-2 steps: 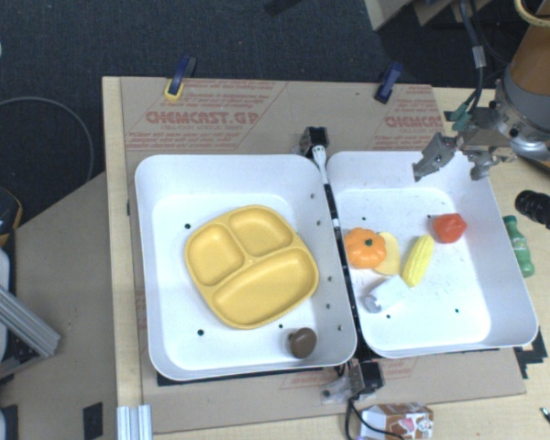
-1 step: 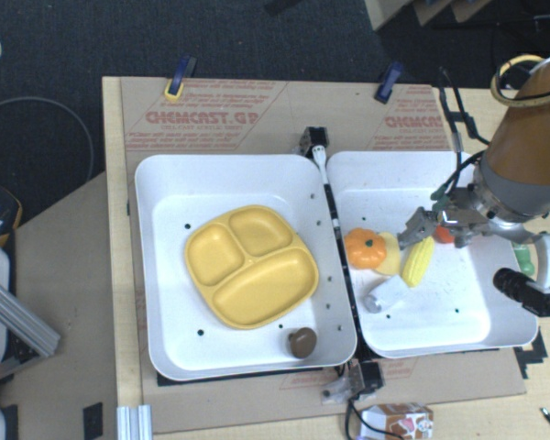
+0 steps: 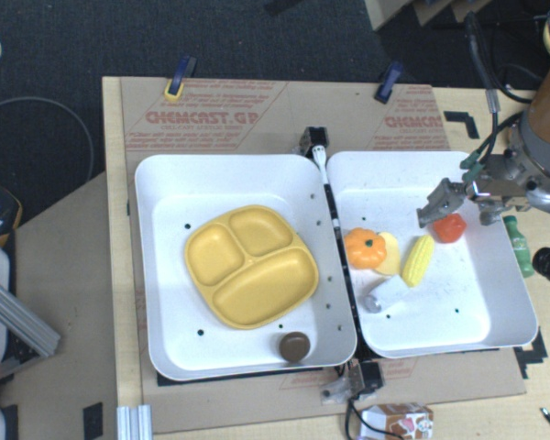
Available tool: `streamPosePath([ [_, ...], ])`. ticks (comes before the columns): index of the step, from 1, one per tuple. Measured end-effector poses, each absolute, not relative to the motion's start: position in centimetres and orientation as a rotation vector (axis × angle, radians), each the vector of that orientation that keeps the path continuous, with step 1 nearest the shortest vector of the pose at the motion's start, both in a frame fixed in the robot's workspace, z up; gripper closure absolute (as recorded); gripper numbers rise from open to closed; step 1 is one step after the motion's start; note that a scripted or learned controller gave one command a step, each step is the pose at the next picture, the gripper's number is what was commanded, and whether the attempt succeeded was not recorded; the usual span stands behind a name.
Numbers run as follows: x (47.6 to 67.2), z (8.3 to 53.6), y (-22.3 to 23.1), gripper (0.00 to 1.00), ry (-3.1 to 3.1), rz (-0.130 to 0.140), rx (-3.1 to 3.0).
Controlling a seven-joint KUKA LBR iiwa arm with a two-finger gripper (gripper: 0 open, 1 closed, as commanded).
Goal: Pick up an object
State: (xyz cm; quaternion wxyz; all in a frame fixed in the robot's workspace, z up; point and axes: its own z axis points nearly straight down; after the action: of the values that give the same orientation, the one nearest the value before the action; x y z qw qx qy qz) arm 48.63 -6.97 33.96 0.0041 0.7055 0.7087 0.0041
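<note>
The gripper (image 3: 460, 211) hung over the right bin (image 3: 440, 333), reaching in from the right side. Its two fingers were spread apart, and a small red object (image 3: 450, 229), maybe a tomato toy, sat just below them and between them. I could not tell whether the fingers already touched it; nothing was clearly squeezed, so I would not say it was held. The red object still seemed to rest on the bin floor.

Beside the gripper, further into the bin and away from the arm, lay a yellow corn cob (image 3: 417, 259), near the red object but apart from it. Beyond the corn was an orange pumpkin-like toy (image 3: 367, 248) touching a pale yellow piece (image 3: 389, 250). A small grey object (image 3: 372, 302) lay a little nearer to the front edge of the bin.

Far from the gripper, in the left bin (image 3: 165, 200), there were a yellow divided plate (image 3: 251, 266) and a brown round piece (image 3: 294, 346) in front of it.

In my judgement, the step in hand was the approach to the grasp: the tool was open and placed above the red object. The next move would call for lowering a little more, keeping the object centred between the fingers, then closing firmly and lifting straight up. The object looked round and smooth, so it could slip or roll away toward the corn if one finger met it first.
</note>
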Motion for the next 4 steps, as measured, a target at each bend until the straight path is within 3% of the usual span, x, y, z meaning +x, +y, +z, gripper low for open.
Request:
streamPosePath([
  [1,48.0,34.1,-4.1,0.00,2.225,0.003,2.216],
  [2,48.0,50.3,-4.5,0.00,2.211,0.024,2.207],
  [3,47.7,29.4,-2.4,0.00,2.231,-0.019,2.231],
  [4,48.0,42.2,-0.3,0.00,2.219,0.018,2.210],
])
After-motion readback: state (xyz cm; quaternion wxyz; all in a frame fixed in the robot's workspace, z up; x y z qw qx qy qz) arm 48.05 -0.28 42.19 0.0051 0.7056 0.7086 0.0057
